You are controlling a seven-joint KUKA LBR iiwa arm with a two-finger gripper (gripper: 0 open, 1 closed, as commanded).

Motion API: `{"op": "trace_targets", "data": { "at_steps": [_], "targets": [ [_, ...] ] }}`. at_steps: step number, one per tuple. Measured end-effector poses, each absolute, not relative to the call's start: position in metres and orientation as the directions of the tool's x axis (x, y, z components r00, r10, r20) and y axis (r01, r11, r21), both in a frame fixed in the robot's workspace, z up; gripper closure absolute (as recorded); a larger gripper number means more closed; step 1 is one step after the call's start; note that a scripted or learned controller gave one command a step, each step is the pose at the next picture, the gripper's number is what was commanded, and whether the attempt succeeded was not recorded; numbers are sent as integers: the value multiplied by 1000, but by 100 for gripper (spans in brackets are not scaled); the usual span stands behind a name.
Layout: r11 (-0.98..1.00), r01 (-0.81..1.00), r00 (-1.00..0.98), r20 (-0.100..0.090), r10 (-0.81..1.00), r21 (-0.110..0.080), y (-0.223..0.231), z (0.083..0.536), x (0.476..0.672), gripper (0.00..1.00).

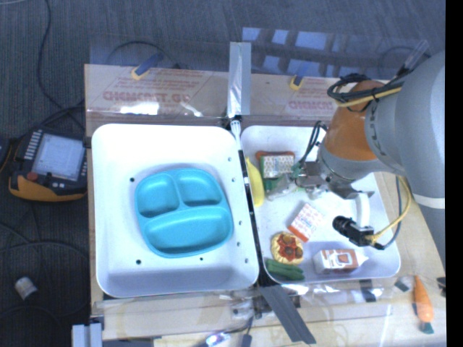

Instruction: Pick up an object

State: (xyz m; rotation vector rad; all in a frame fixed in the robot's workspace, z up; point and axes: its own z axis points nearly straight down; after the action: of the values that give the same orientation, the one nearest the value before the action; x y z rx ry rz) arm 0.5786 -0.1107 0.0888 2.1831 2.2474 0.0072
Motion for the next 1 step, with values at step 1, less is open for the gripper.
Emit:
{"op": "trace_targets", "data": {
  "at_steps": [1],
  "targets": [
    [189, 982, -189, 0, 982, -4, -134, 151, 528, 0]
  ]
}}
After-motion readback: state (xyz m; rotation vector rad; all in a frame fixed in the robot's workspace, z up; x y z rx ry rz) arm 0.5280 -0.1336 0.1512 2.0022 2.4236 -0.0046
